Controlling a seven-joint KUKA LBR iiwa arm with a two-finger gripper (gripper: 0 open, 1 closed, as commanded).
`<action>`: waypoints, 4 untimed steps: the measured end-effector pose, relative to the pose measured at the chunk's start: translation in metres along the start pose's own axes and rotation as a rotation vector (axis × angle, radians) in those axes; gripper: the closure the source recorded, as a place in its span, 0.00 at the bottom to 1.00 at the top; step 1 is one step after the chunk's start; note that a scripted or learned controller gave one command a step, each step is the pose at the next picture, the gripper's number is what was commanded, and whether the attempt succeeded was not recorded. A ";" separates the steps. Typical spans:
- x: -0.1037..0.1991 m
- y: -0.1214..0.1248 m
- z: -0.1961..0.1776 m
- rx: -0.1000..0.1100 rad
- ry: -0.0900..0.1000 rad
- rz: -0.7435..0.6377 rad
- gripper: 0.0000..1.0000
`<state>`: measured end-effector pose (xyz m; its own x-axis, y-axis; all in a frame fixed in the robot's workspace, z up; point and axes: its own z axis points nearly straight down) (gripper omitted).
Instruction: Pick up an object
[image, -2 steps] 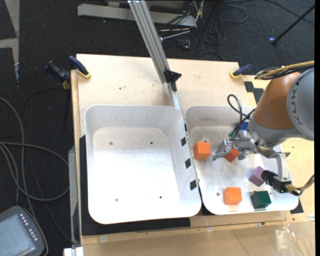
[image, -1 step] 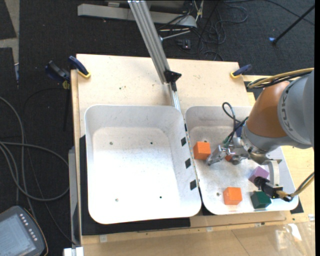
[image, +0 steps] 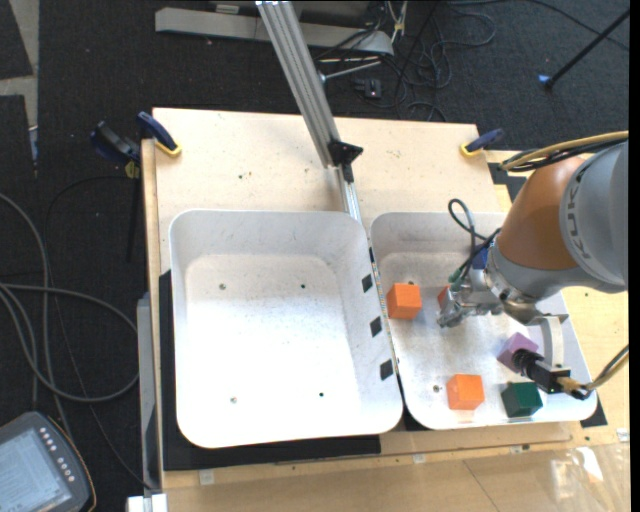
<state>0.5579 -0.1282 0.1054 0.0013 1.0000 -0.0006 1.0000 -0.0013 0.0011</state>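
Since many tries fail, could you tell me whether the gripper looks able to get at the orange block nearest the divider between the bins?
Probably yes: the orange block sits apart in the right bin, with the gripper just beside it.

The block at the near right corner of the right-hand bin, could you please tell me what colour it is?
Dark green: the green block shows best in the camera view.

Pale wooden bench bearing two white bins, left of the fingers, and, beneath them.
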 end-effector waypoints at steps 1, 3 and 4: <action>0.002 0.003 -0.043 -0.004 -0.001 -0.004 1.00; 0.001 0.012 -0.123 -0.004 -0.001 -0.005 1.00; 0.046 0.024 -0.118 0.000 0.001 -0.009 1.00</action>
<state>0.5822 -0.0824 0.2234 -0.0072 1.0000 0.0002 1.0000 0.0072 0.0012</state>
